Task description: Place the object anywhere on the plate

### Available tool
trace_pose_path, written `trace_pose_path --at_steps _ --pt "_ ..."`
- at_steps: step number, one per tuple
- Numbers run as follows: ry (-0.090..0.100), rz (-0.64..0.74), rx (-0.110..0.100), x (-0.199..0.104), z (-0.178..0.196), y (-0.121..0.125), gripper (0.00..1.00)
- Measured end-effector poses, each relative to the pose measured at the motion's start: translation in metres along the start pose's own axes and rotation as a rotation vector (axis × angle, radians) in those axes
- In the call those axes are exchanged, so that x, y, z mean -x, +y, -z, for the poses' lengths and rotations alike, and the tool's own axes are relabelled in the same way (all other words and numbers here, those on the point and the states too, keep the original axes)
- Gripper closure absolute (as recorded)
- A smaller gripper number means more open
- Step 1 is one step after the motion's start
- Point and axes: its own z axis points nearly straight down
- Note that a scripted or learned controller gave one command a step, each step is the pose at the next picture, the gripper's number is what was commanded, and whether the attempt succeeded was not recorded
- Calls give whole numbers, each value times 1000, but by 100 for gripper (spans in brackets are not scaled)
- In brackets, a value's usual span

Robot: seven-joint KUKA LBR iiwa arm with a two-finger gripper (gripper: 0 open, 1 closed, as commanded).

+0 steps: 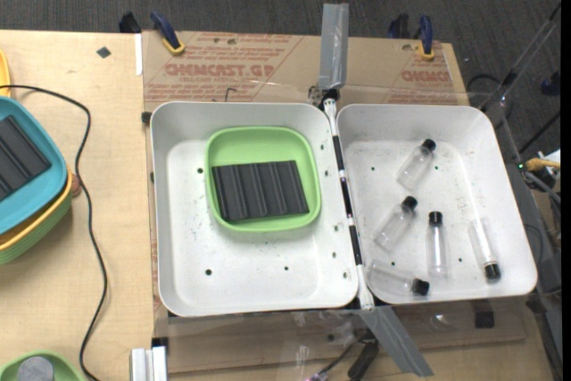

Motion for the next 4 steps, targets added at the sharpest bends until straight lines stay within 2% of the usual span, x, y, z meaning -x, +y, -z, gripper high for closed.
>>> trace_pose_path --at_steps 1,4 --pt "0 -2 -1 0 -23 0 0" --pt "0 -4 -1 0 -38 0 0"
